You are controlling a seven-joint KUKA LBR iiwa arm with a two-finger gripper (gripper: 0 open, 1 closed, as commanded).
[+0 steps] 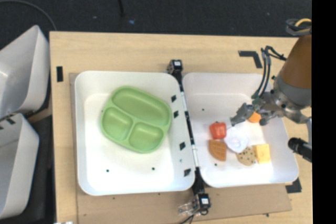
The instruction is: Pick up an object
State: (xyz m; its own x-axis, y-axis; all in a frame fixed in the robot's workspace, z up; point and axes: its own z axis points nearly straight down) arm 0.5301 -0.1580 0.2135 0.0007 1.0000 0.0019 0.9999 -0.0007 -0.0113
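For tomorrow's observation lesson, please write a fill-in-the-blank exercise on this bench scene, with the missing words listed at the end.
1. The green divided plate lies in the ____ bin.
2. The plate has ____ compartments.
3. The red item, the white item and the yellow block all lie in the ____ bin.
4. The arm wears an ____ band above the wrist.

Missing words: left; three; right; orange

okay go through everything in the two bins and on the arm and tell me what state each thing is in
Green divided plate: flat in the left bin, right side up.
Red piece: lying in the right bin.
White piece: lying beside the red one.
Brown piece: lying loose.
Cookie: touching the yellow block.
Orange piece: at the gripper.
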